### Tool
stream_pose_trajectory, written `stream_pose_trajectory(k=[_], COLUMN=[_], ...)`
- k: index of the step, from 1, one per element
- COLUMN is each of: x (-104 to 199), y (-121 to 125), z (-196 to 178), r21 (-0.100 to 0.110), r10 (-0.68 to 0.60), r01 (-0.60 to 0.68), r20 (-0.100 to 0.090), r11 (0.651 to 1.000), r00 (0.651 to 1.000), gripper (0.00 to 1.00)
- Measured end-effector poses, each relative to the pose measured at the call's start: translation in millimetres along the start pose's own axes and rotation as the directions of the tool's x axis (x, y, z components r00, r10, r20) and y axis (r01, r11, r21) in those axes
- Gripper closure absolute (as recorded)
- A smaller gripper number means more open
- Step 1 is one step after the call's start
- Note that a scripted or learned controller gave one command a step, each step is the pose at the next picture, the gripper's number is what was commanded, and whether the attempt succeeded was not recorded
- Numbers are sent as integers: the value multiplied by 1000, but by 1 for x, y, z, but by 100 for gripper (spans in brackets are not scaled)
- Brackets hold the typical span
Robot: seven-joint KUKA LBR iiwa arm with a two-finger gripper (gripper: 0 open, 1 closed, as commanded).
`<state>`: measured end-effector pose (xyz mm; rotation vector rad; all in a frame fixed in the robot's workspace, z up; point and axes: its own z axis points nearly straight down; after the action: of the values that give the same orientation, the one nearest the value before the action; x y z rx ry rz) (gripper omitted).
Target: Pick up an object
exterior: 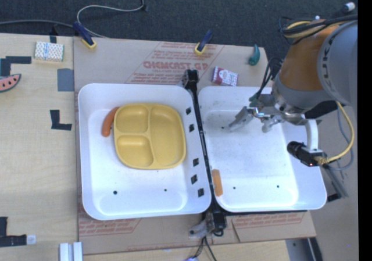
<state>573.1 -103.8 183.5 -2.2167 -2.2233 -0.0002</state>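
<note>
My claw (pixel 254 119) hangs spread open over the right white bin (pixel 302 196), grasping nothing. Nearest candidate: a small orange carrot-shaped piece (pixel 217 182) by that bin's left wall; probably light, stiff, slick, best pinched across its middle. A yellow divided plastic plate (pixel 150 135) fills the left bin (pixel 93 184).

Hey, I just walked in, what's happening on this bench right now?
A grey and orange robot arm reaches in from the right, its gripper hanging over the right bin with its fingers spread and nothing between them. The left bin holds a yellow divided plate with an orange sausage-shaped piece by its left edge. A second small orange piece lies at the right bin's left edge, near the divider. Nothing has been picked up yet.
</note>
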Motion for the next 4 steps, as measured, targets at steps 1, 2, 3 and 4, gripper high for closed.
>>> stream_pose_trajectory(k=[1,2,3,4], x=[10,10,10,9], y=[37,90,90,90], z=[68,98,88,89], r21=[1,-3,-2,-1], r10=[2,1,0,0], r01=[-2,-1,0,0], r20=[1,2,5,6], r11=[1000,1000,1000,1000], r00=[1000,1000,1000,1000], gripper=[0,0,100,0])
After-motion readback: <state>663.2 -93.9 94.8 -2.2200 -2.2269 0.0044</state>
